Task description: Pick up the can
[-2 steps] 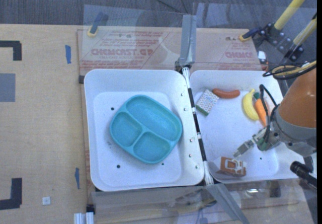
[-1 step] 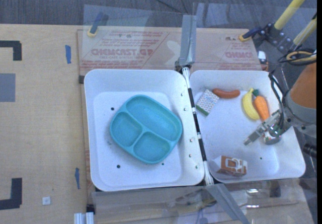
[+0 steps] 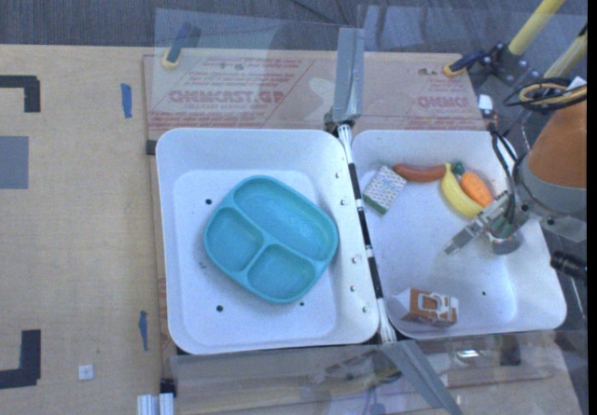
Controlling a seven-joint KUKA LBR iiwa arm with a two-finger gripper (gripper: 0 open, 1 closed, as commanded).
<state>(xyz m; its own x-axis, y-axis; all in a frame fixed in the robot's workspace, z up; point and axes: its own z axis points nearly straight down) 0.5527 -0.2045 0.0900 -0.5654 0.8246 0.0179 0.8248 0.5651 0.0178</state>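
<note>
A: Start at the near side. Where's the can?

B: The can (image 3: 432, 307) is in the right bin (image 3: 527, 297), close to its near wall and left of the middle. It looks to be lying on its side, with its long axis running roughly left to right in the view, though the label is too blurred to be sure.

A: And the hand?

B: The hand (image 3: 459, 243) is farther back in the same bin, to the can's right and well apart from it. So the can lies toward the near wall and a little leftward from the hand.

A: Is the hand open or closed?

B: I can't tell at this angle. Nothing shows in its grip, so I wouldn't call anything held.

A: What about the pose?

B: The arm (image 3: 558, 166) comes in from the right over the bin's far right part. The hand slants down and to the left, with its tip low over the bin floor.

A: So what does the coming move need?

B: My guess is a pull toward the near wall, then a grip across the can's short side. The wall just beside it may crowd that approach.

A: What's beyond the hand?

B: A banana (image 3: 457, 197) and a carrot (image 3: 477, 187) are touching, just past the hand. A sausage (image 3: 420, 172) and a small box (image 3: 383, 189) lie to their left.

A: And the other bin?

B: The left bin (image 3: 187, 297) has a blue plate (image 3: 270, 238) in it — none of it bears on the can. Both bins sit on the worktop (image 3: 75, 245).
</note>
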